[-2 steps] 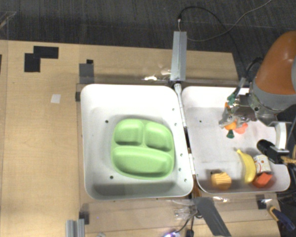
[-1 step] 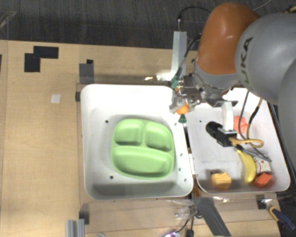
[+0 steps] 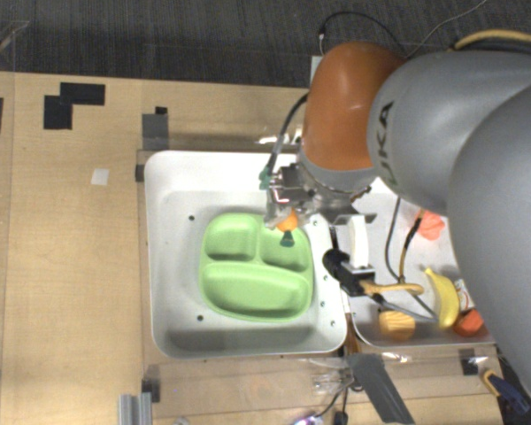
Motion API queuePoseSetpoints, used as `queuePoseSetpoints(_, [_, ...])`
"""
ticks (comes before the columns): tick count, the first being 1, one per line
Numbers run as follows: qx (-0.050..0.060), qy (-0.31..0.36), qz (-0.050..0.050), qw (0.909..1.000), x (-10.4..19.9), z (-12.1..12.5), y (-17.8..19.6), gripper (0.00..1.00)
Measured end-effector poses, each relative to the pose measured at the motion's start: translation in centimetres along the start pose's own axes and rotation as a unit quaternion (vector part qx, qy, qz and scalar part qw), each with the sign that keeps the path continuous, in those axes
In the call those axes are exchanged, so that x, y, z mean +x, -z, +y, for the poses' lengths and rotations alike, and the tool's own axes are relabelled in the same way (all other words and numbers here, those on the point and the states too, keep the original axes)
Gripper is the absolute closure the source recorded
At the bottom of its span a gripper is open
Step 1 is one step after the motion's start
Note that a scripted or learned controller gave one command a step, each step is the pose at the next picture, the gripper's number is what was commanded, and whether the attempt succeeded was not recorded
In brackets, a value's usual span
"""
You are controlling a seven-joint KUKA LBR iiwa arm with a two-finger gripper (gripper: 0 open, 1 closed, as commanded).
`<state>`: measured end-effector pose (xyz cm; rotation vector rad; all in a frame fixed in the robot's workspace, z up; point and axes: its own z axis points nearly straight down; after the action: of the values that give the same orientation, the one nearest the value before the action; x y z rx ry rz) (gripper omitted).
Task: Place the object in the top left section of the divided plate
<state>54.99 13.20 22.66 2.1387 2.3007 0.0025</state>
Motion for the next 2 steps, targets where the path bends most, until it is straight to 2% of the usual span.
queuePoseSetpoints(1, [-0.001, -0.025, 0.000, 0.9997, 5.9, 2.8, 4.6, 1.00])
queuePoseSetpoints(2, [-0.001, 0.119, 0.000, 0.9929, 1.9, -4.9, 5.3, 1.00])
